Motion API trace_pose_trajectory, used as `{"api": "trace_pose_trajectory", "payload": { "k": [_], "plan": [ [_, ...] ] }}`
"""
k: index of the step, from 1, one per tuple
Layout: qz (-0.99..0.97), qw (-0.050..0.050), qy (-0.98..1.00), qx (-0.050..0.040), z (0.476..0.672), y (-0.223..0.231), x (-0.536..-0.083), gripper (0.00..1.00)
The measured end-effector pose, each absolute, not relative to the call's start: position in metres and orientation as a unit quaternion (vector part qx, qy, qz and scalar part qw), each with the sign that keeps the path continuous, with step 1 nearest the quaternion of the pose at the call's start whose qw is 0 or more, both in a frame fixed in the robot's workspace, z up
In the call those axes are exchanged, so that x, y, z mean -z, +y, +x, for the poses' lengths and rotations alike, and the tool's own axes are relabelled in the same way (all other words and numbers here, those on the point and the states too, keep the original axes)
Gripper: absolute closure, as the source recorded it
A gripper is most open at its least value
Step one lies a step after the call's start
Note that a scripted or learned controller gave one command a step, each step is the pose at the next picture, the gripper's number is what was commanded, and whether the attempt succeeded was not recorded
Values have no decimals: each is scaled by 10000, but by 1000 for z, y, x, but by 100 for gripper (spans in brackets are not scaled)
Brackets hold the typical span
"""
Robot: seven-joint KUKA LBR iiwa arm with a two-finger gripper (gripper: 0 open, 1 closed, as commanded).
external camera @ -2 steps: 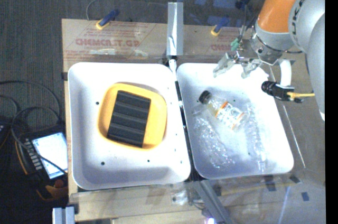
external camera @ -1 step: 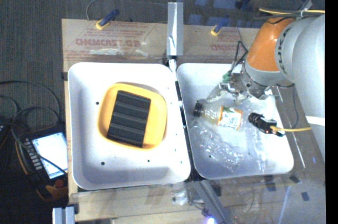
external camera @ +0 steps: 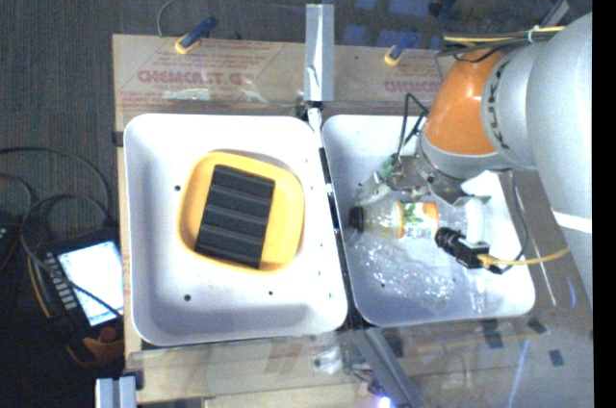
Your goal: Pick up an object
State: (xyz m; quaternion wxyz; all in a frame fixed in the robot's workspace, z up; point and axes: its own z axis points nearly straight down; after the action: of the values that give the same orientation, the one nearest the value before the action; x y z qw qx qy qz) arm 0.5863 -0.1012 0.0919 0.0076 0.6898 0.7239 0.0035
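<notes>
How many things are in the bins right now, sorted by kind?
Yellow dish with a black ridged block, in the left bin: 1
Bottle with a dark cap, lying on its side in the right bin: 1
Crumpled clear plastic, in the right bin: 1
Total: 3
The arm hides part of the right bin, so more may lie under it.

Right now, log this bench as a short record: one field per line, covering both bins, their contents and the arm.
left bin: holds a yellow dish with a black ridged block resting on it
right bin: holds a bottle lying on its side, dark cap toward the left bin, with crumpled clear plastic beside it
arm: reaches in from the right, orange band above the right bin
pincer: low over the bottle; grip cannot be judged
</notes>
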Motion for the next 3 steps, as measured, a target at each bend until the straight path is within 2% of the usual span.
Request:
{"api": "trace_pose_trajectory", "payload": {
  "k": [1,2,3],
  "plan": [
    [6975,71,7165,-50,564,-130,-92,0],
    [6842,98,7292,-48,536,-110,-92,0],
    [6809,111,7323,-53,517,-100,-92,0]
  ]
}}
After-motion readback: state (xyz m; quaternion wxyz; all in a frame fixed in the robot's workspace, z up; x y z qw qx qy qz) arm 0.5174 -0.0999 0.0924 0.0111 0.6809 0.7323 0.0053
